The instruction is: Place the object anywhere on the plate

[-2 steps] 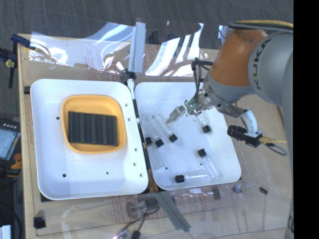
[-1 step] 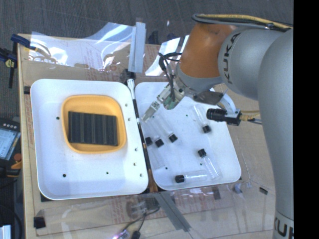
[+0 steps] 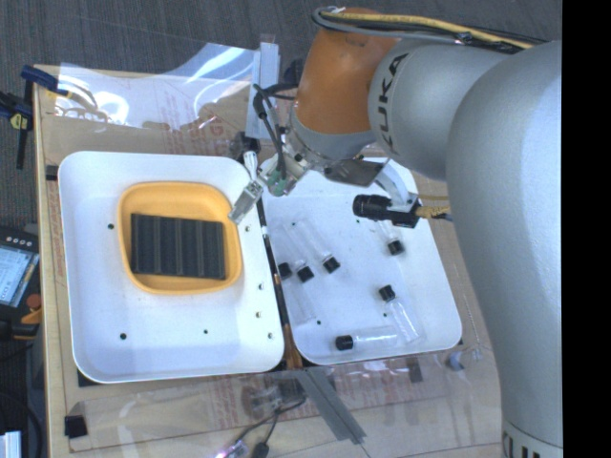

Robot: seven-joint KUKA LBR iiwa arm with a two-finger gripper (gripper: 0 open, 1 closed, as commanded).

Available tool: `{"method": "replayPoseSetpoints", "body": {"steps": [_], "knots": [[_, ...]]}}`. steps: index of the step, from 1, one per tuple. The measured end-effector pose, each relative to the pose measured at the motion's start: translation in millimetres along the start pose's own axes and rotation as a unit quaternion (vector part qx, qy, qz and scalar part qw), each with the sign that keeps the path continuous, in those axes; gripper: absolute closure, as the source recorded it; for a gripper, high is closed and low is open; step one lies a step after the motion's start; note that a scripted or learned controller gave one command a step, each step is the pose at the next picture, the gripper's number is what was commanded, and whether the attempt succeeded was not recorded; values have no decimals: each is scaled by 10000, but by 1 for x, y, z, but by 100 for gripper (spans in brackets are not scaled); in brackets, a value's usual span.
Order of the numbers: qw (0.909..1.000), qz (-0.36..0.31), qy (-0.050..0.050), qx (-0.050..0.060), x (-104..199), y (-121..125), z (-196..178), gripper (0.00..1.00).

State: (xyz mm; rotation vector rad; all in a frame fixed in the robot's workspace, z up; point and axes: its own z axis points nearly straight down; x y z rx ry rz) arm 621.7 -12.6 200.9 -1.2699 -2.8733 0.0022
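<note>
Two white bins (image 3: 76,256), left one bearing a yellow plate (image 3: 177,205) with a dark ribbed centre, right one (image 3: 439,294) holding clear vials (image 3: 368,338) with black caps; grey arm (image 3: 477,113) with orange band (image 3: 334,74)

Both bins are looking like smooth white plastic, left bin (image 3: 86,342) and right bin (image 3: 434,303), with a soft sheen. The plate (image 3: 143,208) is showing as matt yellow plastic, its dark centre ribbed. The vials (image 3: 368,337) are appearing as clear glossy plastic or glass with black caps. The arm (image 3: 496,113) is presenting a smooth grey painted shell, its orange band (image 3: 339,74) satin. The table (image 3: 191,413) is looking like bare wood under glossy clear film.
</note>
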Motion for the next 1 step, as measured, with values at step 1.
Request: {"method": "replayPoseSetpoints", "body": {"steps": [1], "knots": [[9990, -450, -5, -9, 34, 48, 6, 0]]}}
